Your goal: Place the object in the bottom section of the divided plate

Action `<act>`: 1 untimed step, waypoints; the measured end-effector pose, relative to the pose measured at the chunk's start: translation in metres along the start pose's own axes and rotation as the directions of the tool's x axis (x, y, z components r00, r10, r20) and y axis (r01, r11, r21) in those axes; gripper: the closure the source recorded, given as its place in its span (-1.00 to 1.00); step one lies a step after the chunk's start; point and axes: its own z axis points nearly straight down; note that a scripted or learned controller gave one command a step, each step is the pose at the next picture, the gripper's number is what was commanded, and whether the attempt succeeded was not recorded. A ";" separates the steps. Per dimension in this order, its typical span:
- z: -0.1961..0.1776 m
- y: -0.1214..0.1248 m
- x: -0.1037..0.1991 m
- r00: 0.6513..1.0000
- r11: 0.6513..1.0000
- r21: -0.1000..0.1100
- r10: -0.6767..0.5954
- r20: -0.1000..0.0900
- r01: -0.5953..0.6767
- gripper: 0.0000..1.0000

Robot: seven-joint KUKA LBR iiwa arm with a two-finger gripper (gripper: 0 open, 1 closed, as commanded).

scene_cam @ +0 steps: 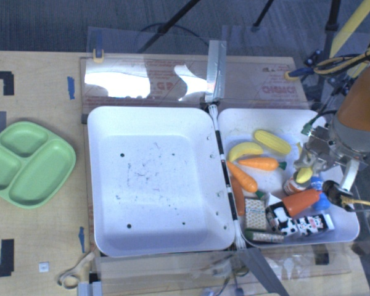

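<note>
Plate point(31, 164), green and divided in three sections, is lying on the bench point(37, 73) at the left side, just beside the left bin point(98, 122) and not touching it. Its long section is pointing toward the near right, and two smaller sections are sitting at the far left.

All the toys are lying in the right bin point(234, 119), well apart from the plate. A corn point(272, 142) is resting at the far side, with a banana point(243, 150) near it. One carrot point(259, 163) is lying just below the banana, and a second carrot point(242, 177) is lying slanted along the bin's left wall. A checkered packet point(254, 213) and a cow-spotted box point(299, 226) are sitting at the near edge, and a red-orange toy point(301, 200) is lying just above the box.

The arm point(357, 116) is reaching in from the right, and the gripper point(308, 165) is hanging over the right bin. A small yellow piece point(303, 176) is showing directly at the gripper, above the red-orange toy. I cannot tell whether the claw is spread or pressed together, or whether it is pinching the yellow piece.
</note>
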 end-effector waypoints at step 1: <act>0.001 0.000 0.000 1.000 1.000 0.002 0.000 0.000 0.000 -1.00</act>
